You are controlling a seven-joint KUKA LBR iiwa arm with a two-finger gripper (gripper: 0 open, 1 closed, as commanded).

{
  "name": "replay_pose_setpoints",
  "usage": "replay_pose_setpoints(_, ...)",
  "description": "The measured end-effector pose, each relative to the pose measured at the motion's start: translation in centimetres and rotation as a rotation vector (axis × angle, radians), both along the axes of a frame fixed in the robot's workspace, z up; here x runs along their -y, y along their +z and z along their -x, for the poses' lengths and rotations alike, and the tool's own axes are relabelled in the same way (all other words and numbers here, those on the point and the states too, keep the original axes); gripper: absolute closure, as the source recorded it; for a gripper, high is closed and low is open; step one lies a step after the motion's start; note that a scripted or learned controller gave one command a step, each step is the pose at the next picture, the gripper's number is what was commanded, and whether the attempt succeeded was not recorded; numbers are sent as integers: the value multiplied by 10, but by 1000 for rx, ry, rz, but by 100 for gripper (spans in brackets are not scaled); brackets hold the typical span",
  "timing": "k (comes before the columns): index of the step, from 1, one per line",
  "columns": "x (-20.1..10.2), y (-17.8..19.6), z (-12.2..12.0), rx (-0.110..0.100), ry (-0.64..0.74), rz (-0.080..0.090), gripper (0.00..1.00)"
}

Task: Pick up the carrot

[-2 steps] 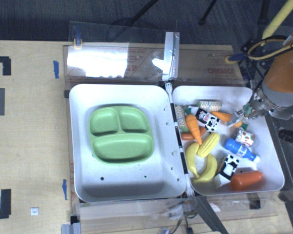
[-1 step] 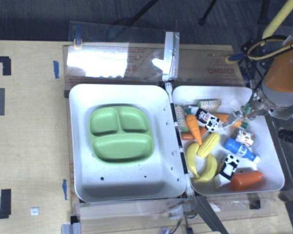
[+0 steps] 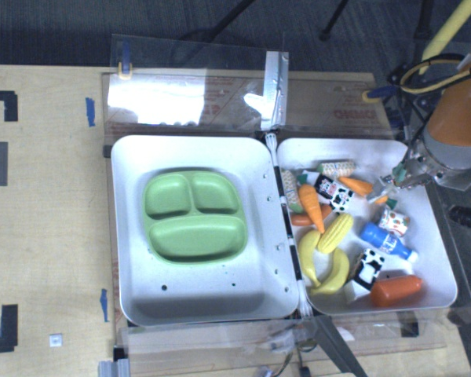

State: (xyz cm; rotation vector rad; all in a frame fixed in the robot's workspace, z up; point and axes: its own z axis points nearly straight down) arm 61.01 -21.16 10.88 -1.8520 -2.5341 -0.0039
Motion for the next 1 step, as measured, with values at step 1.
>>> replay_pose_setpoints(1, -75, 119, 16, 0, 84, 4, 100)
